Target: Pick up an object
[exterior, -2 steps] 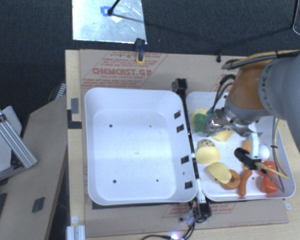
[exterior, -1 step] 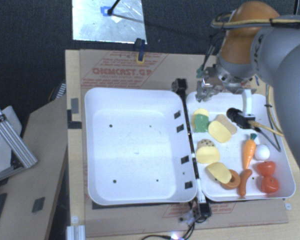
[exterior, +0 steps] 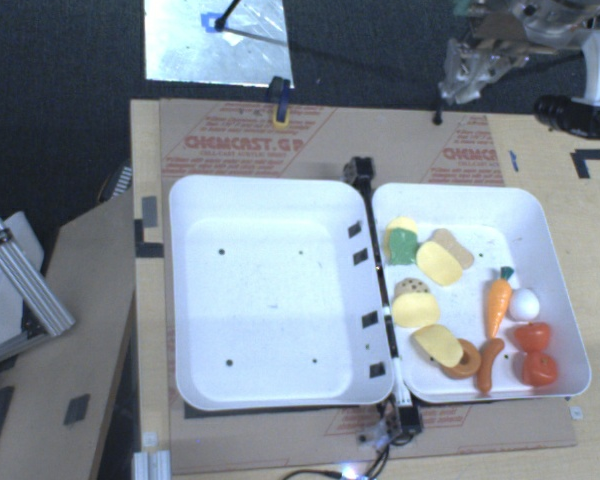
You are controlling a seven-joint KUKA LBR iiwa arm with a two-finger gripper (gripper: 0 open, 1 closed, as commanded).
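While nothing is lifted yet, the job looks barely begun, so nearly all of it remains. Nearest the camera, at about five o'clock, the right bin (exterior: 555, 268) holds every candidate. Along its near rim lie two tomatoes (exterior: 536, 353), a sausage (exterior: 487, 362), a brown ring (exterior: 467, 360) and a yellow slice (exterior: 437, 343) touching that ring. Just beyond them sit an egg (exterior: 524, 304), a carrot (exterior: 497, 303) upright beside it, and a pale yellow lump (exterior: 416, 310) with a speckled cookie (exterior: 412, 287) tucked behind. Toward the bin's far side come a yellow round piece (exterior: 439, 263), a tan bread piece (exterior: 452, 247) touching it, and a green and yellow item (exterior: 402, 240) near the divider. At nine o'clock the left bin (exterior: 270, 298) shows bare white floor.

Farther off, past the cardboard surface (exterior: 250, 143), the pincer (exterior: 464, 73) hangs at one o'clock, well apart from both bins and off beyond the surface's far edge. Whether it is spread or pressed together I cannot tell; nothing is visible in it.

By my judgement, what is left is the whole sequence: travel over the right bin, descend on one item, close, and raise it.
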